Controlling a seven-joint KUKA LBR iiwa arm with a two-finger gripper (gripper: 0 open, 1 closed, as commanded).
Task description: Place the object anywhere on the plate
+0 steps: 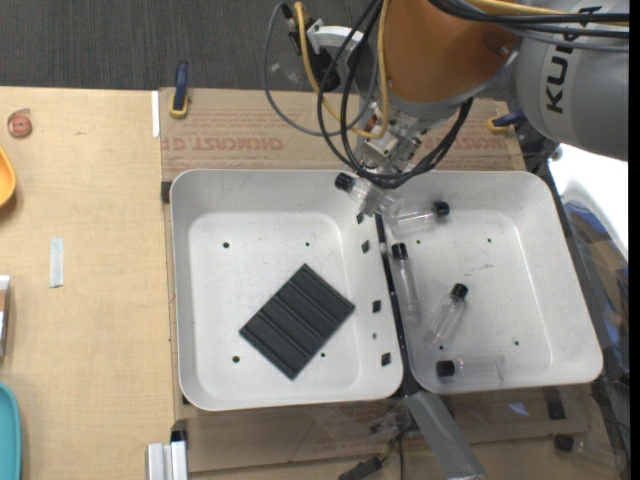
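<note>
A dark grey ribbed plate (298,320) lies flat and turned at an angle in the left bin (200,218). Several clear vials with black caps lie in the right bin (540,228): one near the back (425,213), one along the divider (400,260), one in the middle (447,313) and one at the front wall (468,368). My gripper (372,200) hangs over the back end of the divider between the bins, well behind and to the right of the plate. A small black cap (345,181) shows just left of its tip; whether it is a held vial is unclear.
Black and yellow cables (320,78) loop off the wrist above the back rim of the bins. Cardboard (250,138) lies under and behind the bins, with a blue clamp (180,86) at its back left corner. A wooden bench top (80,268) spreads to the left.
</note>
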